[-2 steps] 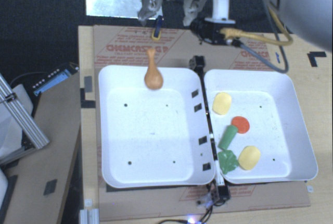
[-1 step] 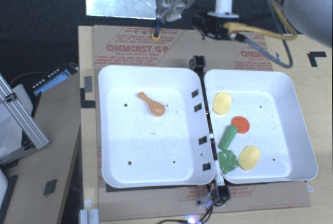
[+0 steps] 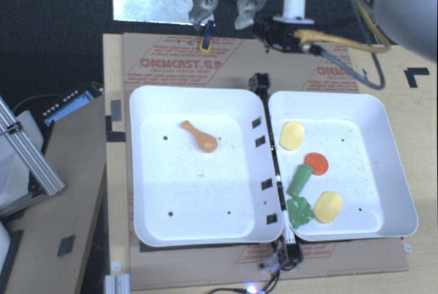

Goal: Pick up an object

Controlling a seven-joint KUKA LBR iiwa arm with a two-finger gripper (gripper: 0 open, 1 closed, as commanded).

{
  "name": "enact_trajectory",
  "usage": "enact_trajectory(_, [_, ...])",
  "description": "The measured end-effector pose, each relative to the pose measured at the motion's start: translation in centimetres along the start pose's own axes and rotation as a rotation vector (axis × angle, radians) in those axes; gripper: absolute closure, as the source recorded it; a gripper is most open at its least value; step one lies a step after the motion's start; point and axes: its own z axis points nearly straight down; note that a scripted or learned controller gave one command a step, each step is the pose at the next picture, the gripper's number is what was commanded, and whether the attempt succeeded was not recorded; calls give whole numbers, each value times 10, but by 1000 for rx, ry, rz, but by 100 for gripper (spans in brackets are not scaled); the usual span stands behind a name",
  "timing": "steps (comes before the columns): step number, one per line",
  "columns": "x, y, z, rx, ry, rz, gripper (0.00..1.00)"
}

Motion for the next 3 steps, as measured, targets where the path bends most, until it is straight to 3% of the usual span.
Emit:
enact_trajectory(1, [0, 0, -11, -2, 1, -5, 100])
enact_trajectory(2, [-94, 84, 14, 1, -4, 18, 100])
enact_trajectory(3, [-167, 68, 10, 1, -4, 17, 100])
